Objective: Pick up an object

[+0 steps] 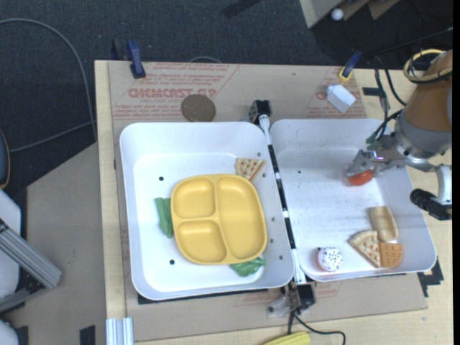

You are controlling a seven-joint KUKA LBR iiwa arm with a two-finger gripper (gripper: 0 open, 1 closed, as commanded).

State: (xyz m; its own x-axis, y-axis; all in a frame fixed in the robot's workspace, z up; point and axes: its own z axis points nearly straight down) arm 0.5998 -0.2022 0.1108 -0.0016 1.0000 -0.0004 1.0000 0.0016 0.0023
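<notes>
Gripper (361, 168) sits low in the right bin (316, 192), touching a small red object (359, 179); whether its fingers are closed, I cannot tell

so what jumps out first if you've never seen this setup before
The big yellow three-compartment plastic plate in the middle of the left white bin stands out first, with green leafy pieces poking out from under its edges. Next comes the grey arm's hand, low in the right white bin over a small red-orange object, with waffle-like toy pieces near that bin's front corner.
</notes>
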